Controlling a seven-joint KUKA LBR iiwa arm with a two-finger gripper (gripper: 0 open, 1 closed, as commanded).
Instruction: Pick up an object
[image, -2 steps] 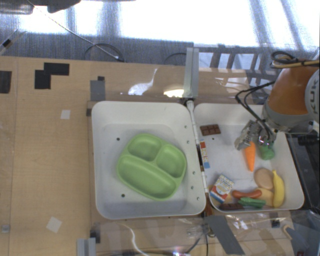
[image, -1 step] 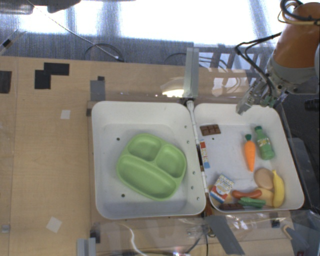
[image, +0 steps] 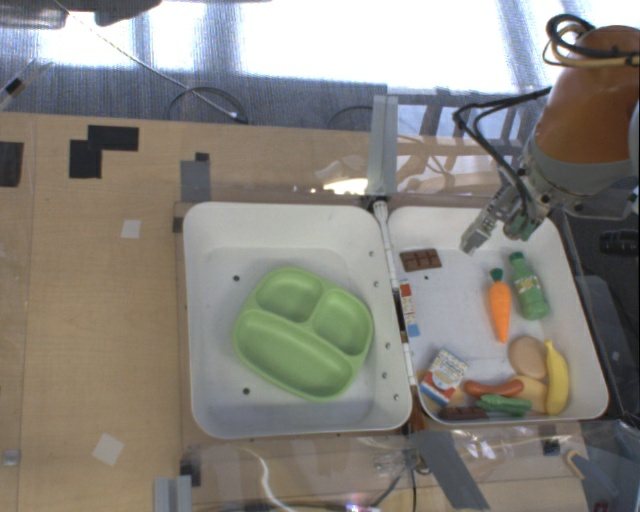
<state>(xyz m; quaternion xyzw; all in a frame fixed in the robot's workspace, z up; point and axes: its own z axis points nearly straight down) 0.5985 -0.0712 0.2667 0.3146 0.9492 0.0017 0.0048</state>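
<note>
Nothing has been picked up so far, judging by how things lie. The gripper hangs over the far part of the right bin, its tips above bare white floor, and whether they are spread or closed I cannot tell at this size; nothing shows between them. The objects all rest on the bin floor: a chocolate bar near the divider, a carrot and a green bottle side by side just below the gripper, and at the near end a crowded heap with an egg, a banana, a sausage, a small carton and a green pod. The left bin holds a green divided plate, well apart from the arm. What remains, then, is the whole job: choose a target, descend, close and lift. The carrot or bottle look the likeliest choices, being nearest the gripper and clear of the heap, though they lie close enough together that a descent on one may nudge the other.
</note>
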